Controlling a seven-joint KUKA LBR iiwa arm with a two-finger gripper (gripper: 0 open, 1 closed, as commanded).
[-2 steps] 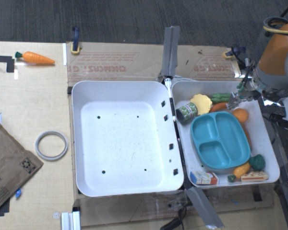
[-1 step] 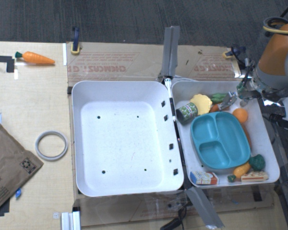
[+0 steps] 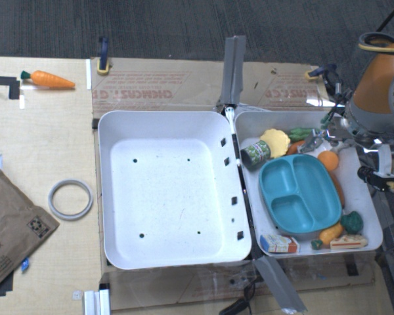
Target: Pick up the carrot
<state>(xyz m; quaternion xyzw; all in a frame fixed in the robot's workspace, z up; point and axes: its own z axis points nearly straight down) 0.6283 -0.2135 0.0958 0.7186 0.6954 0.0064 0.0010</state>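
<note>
An orange carrot with a green top lies on the wooden bench at the far left, outside both bins. In the right bin, an orange piece with a green stem beside it peeks out behind a blue divided tray; it may be a second carrot, mostly hidden. My gripper hangs over the far right part of the right bin, close to an orange ball and just right of that green stem. The arm's orange band rises above it.
The right bin also holds a yellow item, a green can, a small box, a green piece and an orange-yellow piece. The left bin sits beside it. A tape ring and cardboard lie at left.
</note>
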